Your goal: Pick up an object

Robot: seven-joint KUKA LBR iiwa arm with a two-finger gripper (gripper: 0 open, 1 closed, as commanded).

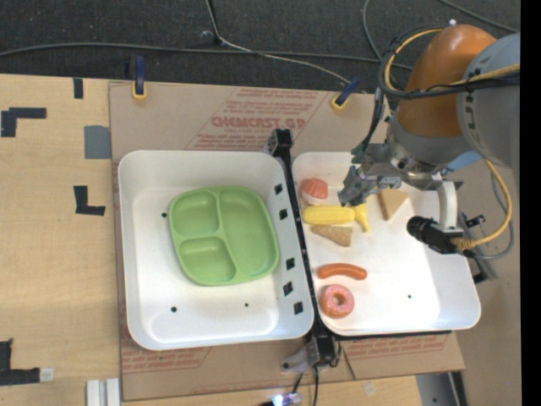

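The right bin (423, 299) holds several toy foods: a pink-and-white round piece (314, 189), a yellow corn cob (331, 216) over a tan wedge (336, 234), a cheese-like wedge (392, 203), a red sausage (341, 271) and a pink donut (337, 300). My gripper (355, 191) hangs low over the bin's far part, just right of the corn cob's end and left of the cheese wedge. Its dark fingers point down toward the bin floor, and nothing shows between them.
The left bin (144, 252) holds a green divided plate (223, 233). A black divider with clips (290, 227) runs between the bins. A black cylinder on the arm (431, 233) hangs over the right bin's right side, with cables behind.
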